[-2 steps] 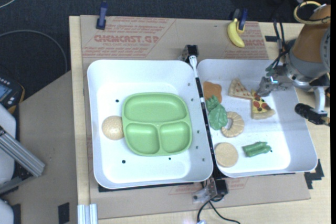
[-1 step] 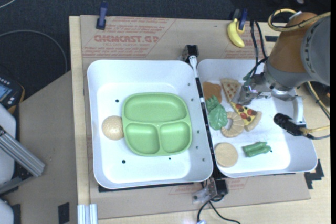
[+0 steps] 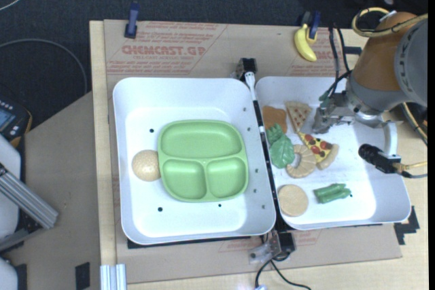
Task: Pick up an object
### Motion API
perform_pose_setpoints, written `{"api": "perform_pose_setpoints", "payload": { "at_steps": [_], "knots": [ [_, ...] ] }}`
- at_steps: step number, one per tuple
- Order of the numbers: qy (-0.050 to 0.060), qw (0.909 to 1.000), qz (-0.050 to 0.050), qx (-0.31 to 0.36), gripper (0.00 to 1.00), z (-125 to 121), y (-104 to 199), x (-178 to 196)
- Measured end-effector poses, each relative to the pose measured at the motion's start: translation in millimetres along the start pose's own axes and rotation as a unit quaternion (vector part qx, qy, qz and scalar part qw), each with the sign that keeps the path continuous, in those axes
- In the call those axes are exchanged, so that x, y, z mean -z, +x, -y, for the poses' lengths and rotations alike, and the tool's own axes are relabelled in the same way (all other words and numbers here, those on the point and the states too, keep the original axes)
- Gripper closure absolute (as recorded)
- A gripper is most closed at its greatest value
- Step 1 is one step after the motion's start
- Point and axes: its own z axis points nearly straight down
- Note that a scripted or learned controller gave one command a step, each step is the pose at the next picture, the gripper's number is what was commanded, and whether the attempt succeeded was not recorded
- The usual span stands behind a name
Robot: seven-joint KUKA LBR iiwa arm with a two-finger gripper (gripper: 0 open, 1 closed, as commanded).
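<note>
My gripper [image 3: 319, 122] hangs over the right bin [image 3: 387, 204], reaching in from the right. Its tip is just above and right of a pizza slice [image 3: 319, 149] with red toppings. A tan wedge [image 3: 297, 115] lies to the gripper's left, and a brown piece [image 3: 273, 117] sits further left. A green leafy piece [image 3: 280, 148] lies by the bin's left wall. Nearer the front are a round tan cookie [image 3: 293, 200] and a green pea pod [image 3: 332, 193]. Nothing shows between the fingers.
The left bin [image 3: 136, 214] holds a green divided tray [image 3: 202, 159] and a tan round bun [image 3: 145, 164] beside it. A yellow banana [image 3: 305, 43] lies on the bench behind the right bin. Blue clamps [image 3: 131, 20] grip the board's far edge.
</note>
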Motion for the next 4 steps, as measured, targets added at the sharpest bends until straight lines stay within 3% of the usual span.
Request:
{"api": "perform_pose_setpoints", "payload": {
  "at_steps": [1,2,3,4],
  "knots": [
    [-0.007,1.0000,0.003,0.000,1.00,37,51,-5],
    [-0.005,1.0000,-0.001,0.004,1.00,46,116,122],
    [0.006,1.0000,-0.002,0.003,1.00,115,188,87],
    [-0.006,1.0000,-0.002,0.004,1.00,124,229,210]
  ]
}}
